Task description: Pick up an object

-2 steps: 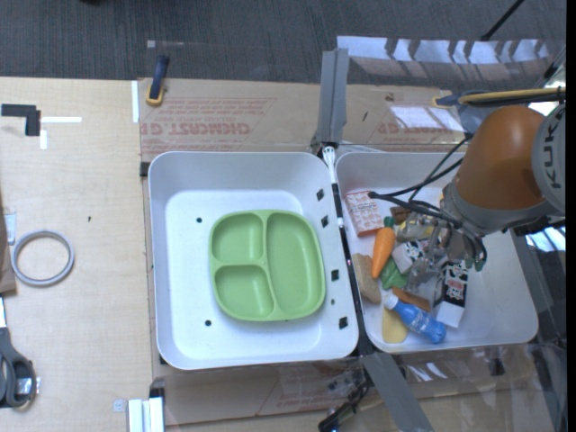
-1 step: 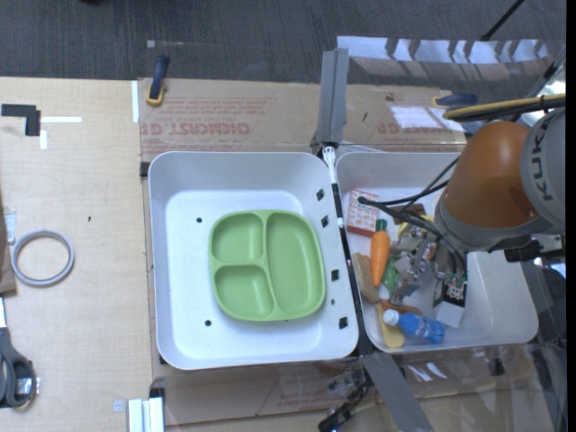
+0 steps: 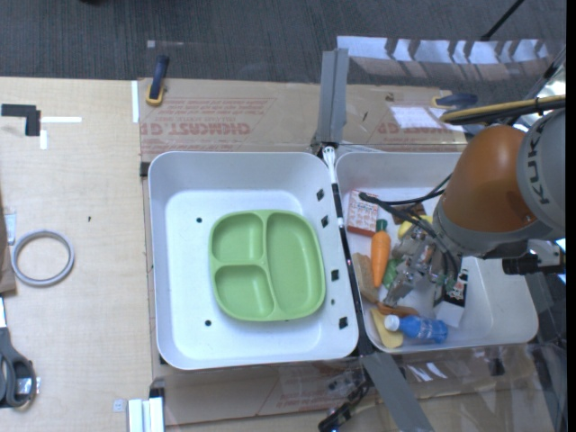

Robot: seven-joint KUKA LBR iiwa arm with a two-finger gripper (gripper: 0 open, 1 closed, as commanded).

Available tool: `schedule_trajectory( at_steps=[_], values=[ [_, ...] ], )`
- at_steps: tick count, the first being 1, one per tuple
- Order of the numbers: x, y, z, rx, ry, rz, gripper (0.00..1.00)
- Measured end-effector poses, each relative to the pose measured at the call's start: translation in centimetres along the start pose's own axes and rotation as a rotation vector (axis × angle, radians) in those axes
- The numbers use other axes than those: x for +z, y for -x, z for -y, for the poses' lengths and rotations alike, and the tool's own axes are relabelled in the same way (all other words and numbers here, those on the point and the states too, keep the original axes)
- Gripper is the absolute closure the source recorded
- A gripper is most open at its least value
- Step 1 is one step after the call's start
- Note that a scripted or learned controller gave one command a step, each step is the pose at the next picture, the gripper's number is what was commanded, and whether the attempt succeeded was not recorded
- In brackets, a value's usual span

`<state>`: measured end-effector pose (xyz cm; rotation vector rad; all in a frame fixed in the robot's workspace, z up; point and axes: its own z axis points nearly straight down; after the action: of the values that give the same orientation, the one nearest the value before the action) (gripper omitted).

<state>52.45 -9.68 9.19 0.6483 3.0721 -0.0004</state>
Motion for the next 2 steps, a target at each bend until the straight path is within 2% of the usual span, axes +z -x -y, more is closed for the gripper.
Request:
schedule_trajectory(
  at_steps=[1,2],
  values=[
    [0.0,2.1,-0.71,0.061,0.0,0.0,0.0],
    [-0.01,2.88,-1.32,0.252,0.0,0.0,0.0]
  ],
)
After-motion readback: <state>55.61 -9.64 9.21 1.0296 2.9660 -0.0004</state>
